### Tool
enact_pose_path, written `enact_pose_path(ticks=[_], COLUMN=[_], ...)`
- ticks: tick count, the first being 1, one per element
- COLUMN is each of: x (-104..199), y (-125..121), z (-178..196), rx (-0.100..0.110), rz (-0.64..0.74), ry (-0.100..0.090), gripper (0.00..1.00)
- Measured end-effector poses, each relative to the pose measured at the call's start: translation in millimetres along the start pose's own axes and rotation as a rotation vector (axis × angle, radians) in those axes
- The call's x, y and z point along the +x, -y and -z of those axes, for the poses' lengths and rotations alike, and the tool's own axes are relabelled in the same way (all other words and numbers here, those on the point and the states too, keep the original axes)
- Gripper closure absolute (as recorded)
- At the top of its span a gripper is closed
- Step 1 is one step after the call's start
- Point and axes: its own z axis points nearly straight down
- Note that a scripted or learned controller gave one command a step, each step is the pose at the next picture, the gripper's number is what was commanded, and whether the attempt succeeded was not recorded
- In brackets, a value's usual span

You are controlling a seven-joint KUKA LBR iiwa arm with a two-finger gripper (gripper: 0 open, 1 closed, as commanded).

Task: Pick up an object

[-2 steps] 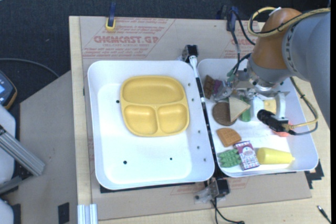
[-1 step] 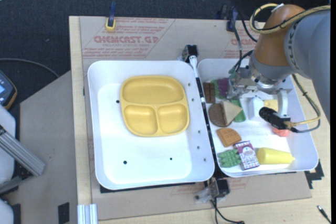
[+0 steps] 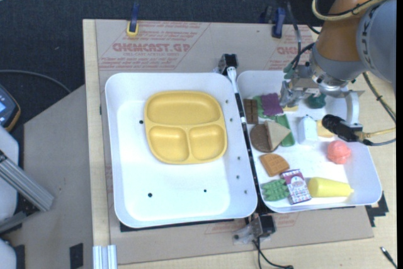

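My gripper (image 3: 291, 97) hangs over the far part of the right bin (image 3: 371, 183), just right of a purple piece (image 3: 271, 103) and a brown chocolate-like bar (image 3: 250, 110). Below it lie a brown and tan wedge (image 3: 267, 135), a green piece (image 3: 288, 137) and a small white block (image 3: 308, 129). Toward the front of that bin sit a toast-like orange piece (image 3: 274, 164), a green leafy item (image 3: 274, 189), a small pink carton (image 3: 295, 186), a yellow oblong (image 3: 329, 187) and a pink ball (image 3: 339, 152).
The left bin (image 3: 126, 192) holds a yellow three-compartment plate (image 3: 186, 125). A black divider clamp (image 3: 228, 63) sits between the bins at the far edge. The arm's orange band (image 3: 349, 0) and a black cable connector (image 3: 340, 127) overhang the right bin.
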Motion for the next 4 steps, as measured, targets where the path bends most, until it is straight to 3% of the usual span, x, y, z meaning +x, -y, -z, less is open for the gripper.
enact_pose_path(ticks=[1, 2, 3, 4], x=[3.3, 3.4, 26.6, 40.0], y=[1.5, 0.2, 48.5, 73.1], z=[59.9, 70.4, 79.2, 80.1], rx=[-0.001, 0.002, 0.013, 0.012], rz=[0.001, 0.001, 0.001, 0.0], ry=[0.0, 0.0, -0.003, -0.003], gripper=[1.0, 1.0, 1.0, 1.0])
